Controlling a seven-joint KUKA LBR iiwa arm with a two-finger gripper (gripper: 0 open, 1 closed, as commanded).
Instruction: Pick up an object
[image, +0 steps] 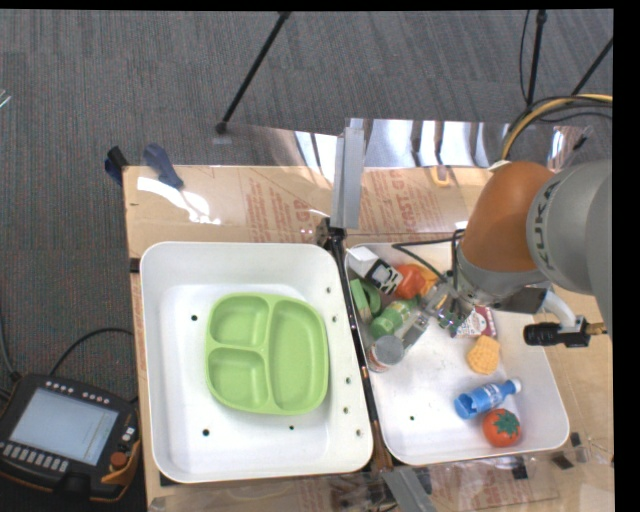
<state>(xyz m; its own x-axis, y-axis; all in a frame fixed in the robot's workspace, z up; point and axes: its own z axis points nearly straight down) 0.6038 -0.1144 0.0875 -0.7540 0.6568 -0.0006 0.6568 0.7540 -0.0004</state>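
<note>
Red and round, a toy tomato (502, 427) sits at the near right corner of the right bin (440, 440), a blue bottle (487, 397) just beyond it. Farther back, the gripper (437, 312) hangs over a pile of toys (395, 300); whether it is spread or pinching, I cannot tell. A green plate (267, 353) lies in the left bin (170, 300).

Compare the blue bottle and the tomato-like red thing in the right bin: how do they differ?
The blue plastic bottle with a white cap is long and lies on its side, slanting up to the right; the round red tomato-shaped toy with a green top is squat and compact. The bottle sits farther back, the toy nearer the front corner. Both lie in the right white bin, away from the claw.
</note>
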